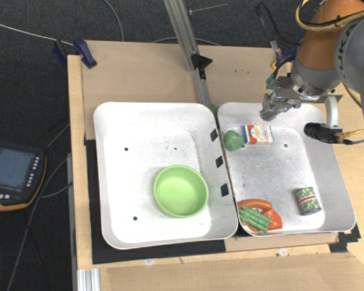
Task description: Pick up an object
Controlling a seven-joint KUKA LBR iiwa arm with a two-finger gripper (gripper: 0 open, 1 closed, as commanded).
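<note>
Approach step: the gripper [269,115], fingers narrow and holding nothing, hovers at the right bin [327,162] far edge, above the small carton [258,134]. Next: descend, open, grasp.

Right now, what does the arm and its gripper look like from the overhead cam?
The arm is grey-bodied, with a rounded orange band above the wrist and a yellowish cable looped over that band. Below sits a metallic wrist section, then a small dark grey two-finger gripper. Thin dark wires run beside the wrist.

gripper [270,111] is seen above right bin [327,162], near carton [256,134] and green ball [233,140]; green bowl [181,191] is seen in left bin [118,138].
</note>
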